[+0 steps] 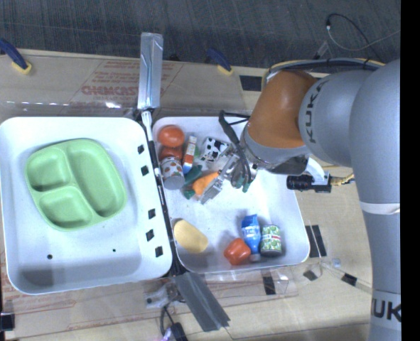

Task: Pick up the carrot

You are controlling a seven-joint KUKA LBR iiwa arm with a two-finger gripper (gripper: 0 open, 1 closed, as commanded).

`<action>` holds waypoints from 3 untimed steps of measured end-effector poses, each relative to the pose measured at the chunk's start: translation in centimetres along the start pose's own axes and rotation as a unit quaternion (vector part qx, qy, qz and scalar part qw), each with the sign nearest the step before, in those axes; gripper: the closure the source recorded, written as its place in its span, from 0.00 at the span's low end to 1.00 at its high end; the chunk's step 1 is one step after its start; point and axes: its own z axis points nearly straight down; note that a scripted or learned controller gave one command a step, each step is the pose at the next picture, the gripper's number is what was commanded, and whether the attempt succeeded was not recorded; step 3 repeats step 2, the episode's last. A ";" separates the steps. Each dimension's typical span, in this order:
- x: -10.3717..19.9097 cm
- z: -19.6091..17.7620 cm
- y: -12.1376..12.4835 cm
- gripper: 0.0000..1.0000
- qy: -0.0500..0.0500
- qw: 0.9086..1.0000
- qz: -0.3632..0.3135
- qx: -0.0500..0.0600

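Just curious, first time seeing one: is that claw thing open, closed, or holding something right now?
Gripper: down at the carrot; open or closed cannot be told.

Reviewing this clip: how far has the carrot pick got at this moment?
Done: the arm has reached into the right bin, and the gripper sits low right beside the carrot. In hand: closing in on the carrot, which lies on the bin floor among other items near the can. Left: a clear grasp and the lift; whether the fingers have it cannot be told.
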 end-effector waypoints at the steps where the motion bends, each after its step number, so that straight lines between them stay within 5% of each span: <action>1: -0.1 -1.0 0.0 1.00 -0.001 1.000 -0.002 0.000; 2: 0.8 -13.4 -0.3 1.00 -0.002 1.000 -0.013 0.000; 3: 0.8 -13.4 -0.3 1.00 -0.002 1.000 -0.013 0.000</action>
